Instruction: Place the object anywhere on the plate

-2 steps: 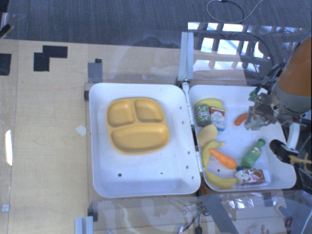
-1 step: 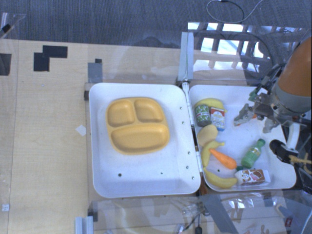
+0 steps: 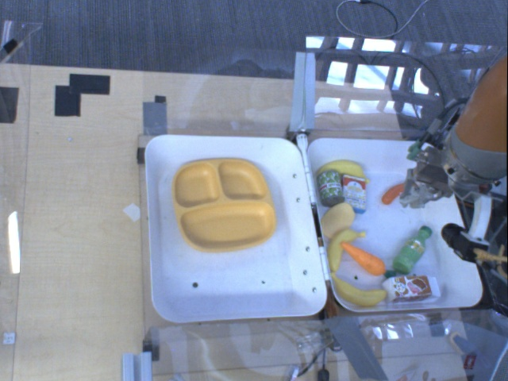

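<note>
Hovering in the right bin [image 3: 444, 153]: end effector [image 3: 416, 198], spread of its grip impossible to tell, just beside a small orange carrot [image 3: 392, 194]. Sitting in the left bin [image 3: 159, 236]: yellow divided plate [image 3: 224, 203], well apart.

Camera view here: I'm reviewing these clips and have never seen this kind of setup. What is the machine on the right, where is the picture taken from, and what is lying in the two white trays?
One fixed camera looks down at a slant on a wooden bench. The grey and orange shape at the right is a robot arm; its gripper hangs over the right bin, close to a small orange piece.

That bin also holds toy groceries: a green bottle, a carrot, bananas, a green can and small cartons.

The left bin holds a yellow divided plate, with nothing on it yet.

Whether the gripper holds anything cannot be told.
</note>
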Motion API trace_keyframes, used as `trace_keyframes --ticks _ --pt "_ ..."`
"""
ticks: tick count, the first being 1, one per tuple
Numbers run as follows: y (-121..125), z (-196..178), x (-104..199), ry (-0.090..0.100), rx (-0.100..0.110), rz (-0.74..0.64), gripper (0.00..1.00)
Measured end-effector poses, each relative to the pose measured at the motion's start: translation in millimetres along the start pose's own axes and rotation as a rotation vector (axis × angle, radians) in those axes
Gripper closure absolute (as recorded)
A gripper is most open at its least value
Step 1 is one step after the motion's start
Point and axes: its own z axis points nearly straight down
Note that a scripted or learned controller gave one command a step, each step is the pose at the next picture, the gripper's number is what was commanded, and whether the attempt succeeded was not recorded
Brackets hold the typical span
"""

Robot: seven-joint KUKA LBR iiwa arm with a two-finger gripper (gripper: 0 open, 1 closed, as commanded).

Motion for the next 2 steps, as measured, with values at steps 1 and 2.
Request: trace_keyframes --ticks 1,2 --pt "-0.1 0.1 -0.1 0.000 0.000 0.000 0.00" --pt "-14.0 -30.1 17.0 -0.001 0.006 -0.013 0.00"
